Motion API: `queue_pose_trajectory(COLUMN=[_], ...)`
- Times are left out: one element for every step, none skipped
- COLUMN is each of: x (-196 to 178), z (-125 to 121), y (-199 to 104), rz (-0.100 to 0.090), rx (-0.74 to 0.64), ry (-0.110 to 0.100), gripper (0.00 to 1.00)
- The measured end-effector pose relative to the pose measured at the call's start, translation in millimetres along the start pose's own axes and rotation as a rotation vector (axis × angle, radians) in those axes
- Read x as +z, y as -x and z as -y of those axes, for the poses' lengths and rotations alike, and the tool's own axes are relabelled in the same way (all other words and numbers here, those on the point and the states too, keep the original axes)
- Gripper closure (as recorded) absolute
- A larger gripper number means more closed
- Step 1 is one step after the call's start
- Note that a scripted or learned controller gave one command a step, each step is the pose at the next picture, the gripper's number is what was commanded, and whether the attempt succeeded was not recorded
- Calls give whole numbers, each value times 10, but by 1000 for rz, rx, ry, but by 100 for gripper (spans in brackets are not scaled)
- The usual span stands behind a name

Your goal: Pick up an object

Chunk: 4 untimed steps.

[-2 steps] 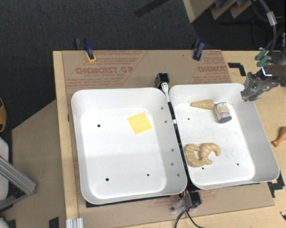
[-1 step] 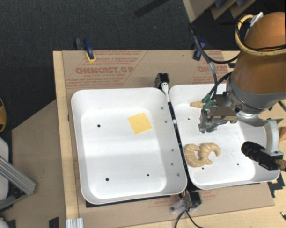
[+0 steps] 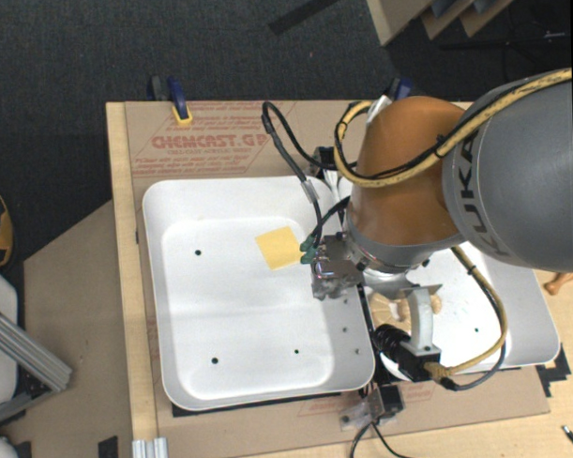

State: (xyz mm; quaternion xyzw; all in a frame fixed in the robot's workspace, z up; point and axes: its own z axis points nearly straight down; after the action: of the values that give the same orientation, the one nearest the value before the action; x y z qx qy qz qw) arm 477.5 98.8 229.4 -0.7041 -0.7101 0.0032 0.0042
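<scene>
Tabletop (image 3: 138, 275): brown board with red lettering at the far edge, a blue-and-yellow clamp (image 3: 178, 100) on the far left corner.
Left bin (image 3: 172, 302): shallow, white, dark dots on the floor.
Yellow square (image 3: 278, 248): flat, lying in the left bin's far right part, near the right wall, apart from the jaws.
Arm (image 3: 473, 189): grey with an orange band (image 3: 402, 172), reaching in from the right, over the seam between the bins, black and yellow cables looped around it.
Jaws (image 3: 326, 274): at the left bin's right wall, just right of the yellow square; spread or pressed together cannot be told, hidden under the wrist.
Right bin (image 3: 525, 328): white, largely covered by the arm; small tan item (image 3: 435, 304) partly seen beneath the wrist.
</scene>
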Motion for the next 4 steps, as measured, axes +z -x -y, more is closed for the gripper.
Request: queue_pose_trajectory(x=[-1486,-3006,-1189,-2544], z=[-626,-391,-227,-94], y=[497,244,-741,-910], rz=[2,-3,4,-6], rx=[13,4,-2,4], ry=[32,33,-8,26], gripper=[100,100,100,100])
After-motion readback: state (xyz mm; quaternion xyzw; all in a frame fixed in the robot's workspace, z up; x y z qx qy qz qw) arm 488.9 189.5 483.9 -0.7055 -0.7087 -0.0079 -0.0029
